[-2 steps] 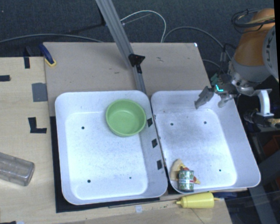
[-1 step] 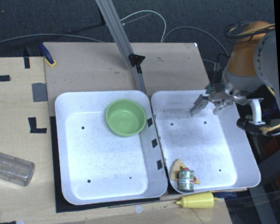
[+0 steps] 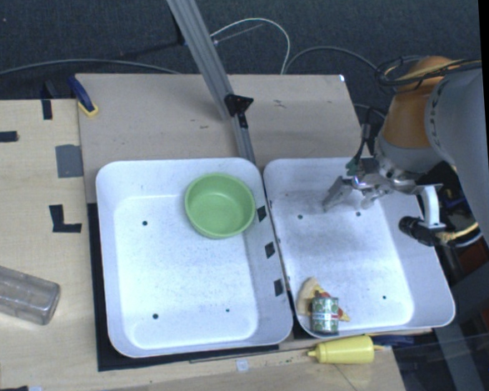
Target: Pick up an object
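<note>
A green bowl (image 3: 219,205) sits in the left bin (image 3: 132,265), near its far right corner. In the right bin (image 3: 383,264), a small green can (image 3: 324,312) stands in the near left corner, with a yellow-tan item (image 3: 306,291) touching it. My gripper (image 3: 347,198) hangs over the far part of the right bin, well away from the can. Its fingers are spread open and nothing is between them.
A yellow mustard bottle (image 3: 346,351) lies on the bench just outside the right bin's near rim. A clear plastic container (image 3: 17,292) lies at the far left. A slanted metal pole (image 3: 210,63) meets the bins' far edge between them.
</note>
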Controlling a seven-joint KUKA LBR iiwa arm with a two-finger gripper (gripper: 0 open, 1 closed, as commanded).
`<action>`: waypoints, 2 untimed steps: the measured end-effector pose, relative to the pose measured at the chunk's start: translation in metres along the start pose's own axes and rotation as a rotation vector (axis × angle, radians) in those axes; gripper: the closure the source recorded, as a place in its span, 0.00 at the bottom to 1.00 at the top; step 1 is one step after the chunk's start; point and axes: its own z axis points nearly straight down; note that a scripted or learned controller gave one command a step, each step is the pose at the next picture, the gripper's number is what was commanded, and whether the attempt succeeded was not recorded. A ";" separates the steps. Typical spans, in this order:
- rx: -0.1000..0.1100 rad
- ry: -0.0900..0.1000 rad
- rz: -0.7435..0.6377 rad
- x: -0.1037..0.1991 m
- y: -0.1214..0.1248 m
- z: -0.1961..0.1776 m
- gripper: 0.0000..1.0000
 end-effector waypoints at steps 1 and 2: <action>-0.005 -0.002 -0.001 0.001 0.000 0.019 0.00; -0.005 -0.002 -0.002 0.002 0.000 0.009 1.00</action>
